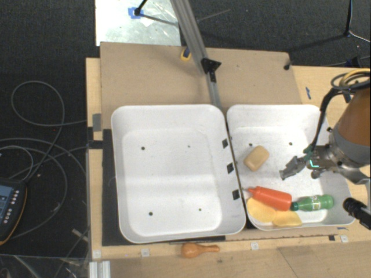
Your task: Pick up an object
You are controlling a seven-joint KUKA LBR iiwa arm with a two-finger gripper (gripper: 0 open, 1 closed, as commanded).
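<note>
The right bin (272, 117) holds a tan block (256, 157), a red-orange carrot-shaped toy (271, 197), a green bottle (313, 202) and yellow pieces (272, 215) near its front edge. My gripper (291, 169) hangs over the right bin, to the right of the tan block and above the green bottle. Nothing shows between its fingers. The arm's orange band (353, 123) sits at the right edge.
The left bin (168, 172) lies beside the right one. An orange pear-shaped toy (197, 249) rests on the bench in front of the bins. A grey pole (194, 36) slants up from between the bins. Cables lie on the floor at left.
</note>
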